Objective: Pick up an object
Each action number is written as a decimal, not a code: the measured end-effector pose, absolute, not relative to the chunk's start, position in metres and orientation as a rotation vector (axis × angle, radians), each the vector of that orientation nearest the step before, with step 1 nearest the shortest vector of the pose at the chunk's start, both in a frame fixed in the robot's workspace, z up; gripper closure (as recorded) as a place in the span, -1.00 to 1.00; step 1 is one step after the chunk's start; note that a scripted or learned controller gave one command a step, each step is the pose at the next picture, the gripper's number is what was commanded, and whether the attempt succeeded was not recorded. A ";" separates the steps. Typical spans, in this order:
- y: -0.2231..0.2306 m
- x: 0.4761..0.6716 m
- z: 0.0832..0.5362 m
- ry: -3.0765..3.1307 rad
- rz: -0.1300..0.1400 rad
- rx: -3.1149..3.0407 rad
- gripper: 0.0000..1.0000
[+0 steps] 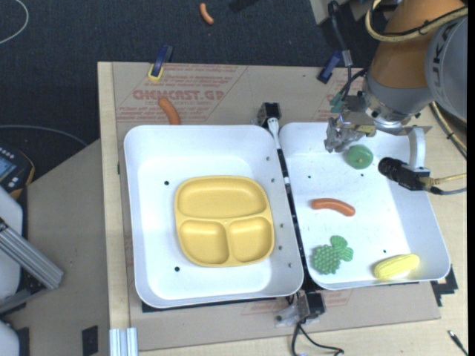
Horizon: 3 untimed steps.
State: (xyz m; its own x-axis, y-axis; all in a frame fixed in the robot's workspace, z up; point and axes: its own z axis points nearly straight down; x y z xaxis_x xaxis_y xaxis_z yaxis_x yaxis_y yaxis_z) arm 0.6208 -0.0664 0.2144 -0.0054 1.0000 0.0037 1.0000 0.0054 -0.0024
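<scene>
Gripper (340,141) pointing down in right bin (423,228) | beside green disc (360,157) | grip state unclear

Legible text: one item only. Red print on cardboard sheet (223,87) under the bins, along far edge, upright to camera: reads approx. "CHEMCAST GP", last chars faint. Same print repeats lower down, partly hidden by left bin (141,199); not readable.

Two bins sit side by side — the left bin (141,199) holds a divided plate (223,219). In the right bin (415,221): a sausage (332,207) mid-bin, grapes (331,255) and corn (395,266) nearer the front — a round piece (360,157) behind.
</scene>
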 end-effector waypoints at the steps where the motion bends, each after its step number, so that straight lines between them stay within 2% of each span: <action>1: -0.009 0.593 0.215 -2.224 0.002 -2.212 1.00; 2: 0.042 0.583 0.219 -2.225 0.000 -2.211 1.00; 3: 0.093 0.548 0.232 -2.225 0.000 -2.211 1.00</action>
